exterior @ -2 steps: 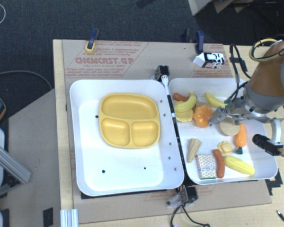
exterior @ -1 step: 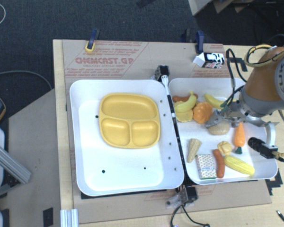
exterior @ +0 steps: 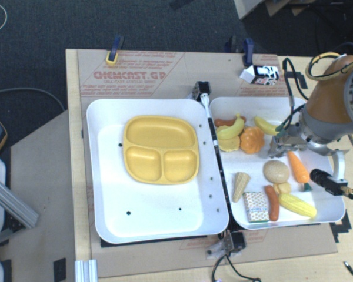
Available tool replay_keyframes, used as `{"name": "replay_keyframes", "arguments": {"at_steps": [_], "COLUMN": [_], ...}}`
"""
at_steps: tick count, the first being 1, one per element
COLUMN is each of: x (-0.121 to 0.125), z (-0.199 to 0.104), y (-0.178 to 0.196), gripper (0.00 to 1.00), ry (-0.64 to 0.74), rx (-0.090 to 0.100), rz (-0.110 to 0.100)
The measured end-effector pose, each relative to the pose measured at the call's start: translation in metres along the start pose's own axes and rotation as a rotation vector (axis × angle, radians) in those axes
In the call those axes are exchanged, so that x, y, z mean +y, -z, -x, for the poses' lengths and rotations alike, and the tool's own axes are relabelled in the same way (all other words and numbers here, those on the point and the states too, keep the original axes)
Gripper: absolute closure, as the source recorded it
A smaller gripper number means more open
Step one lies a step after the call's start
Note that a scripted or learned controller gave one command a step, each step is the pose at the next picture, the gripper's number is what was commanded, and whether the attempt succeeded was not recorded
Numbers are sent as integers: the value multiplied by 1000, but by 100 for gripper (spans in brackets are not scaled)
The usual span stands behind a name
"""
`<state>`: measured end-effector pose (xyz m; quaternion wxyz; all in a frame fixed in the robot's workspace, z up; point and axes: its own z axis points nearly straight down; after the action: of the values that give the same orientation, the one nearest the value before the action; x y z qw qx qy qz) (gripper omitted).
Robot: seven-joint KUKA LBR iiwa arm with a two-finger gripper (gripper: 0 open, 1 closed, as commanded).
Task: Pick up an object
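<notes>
Two shallow white bins sit side by side on the desk (exterior: 165,69). The left bin (exterior: 106,204) holds one thing: a yellow plate with three compartments (exterior: 161,148), lying flat toward the far side.

The right bin (exterior: 326,216) holds the toy food, the things to pick from. There are two bananas, one (exterior: 230,130) at the far left beside a small reddish piece (exterior: 225,122) and one (exterior: 266,125) further right. One orange (exterior: 252,140) lies between them, with a lemon-yellow piece (exterior: 228,143) just beside it. There are two carrots: a bright one (exterior: 298,167) under the arm, and a darker one (exterior: 272,202) near the front. One pale potato (exterior: 276,171), one ice-cream cone (exterior: 240,185), one small box (exterior: 256,206) and one ear of corn (exterior: 297,205) complete the count.

The hand (exterior: 280,147) hangs over the right bin, near the orange and the bright carrot; I cannot tell how it is set.
</notes>
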<state>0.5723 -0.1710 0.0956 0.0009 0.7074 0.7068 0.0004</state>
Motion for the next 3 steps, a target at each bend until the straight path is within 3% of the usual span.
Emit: {"name": "replay_keyframes", "arguments": {"at_steps": [2, 3], "x": [-2, -1], "z": [9, 9], "y": [107, 131], "gripper": [100, 100], "ry": [1, 2], "rx": [-2, -1], "rz": [5, 4]}}
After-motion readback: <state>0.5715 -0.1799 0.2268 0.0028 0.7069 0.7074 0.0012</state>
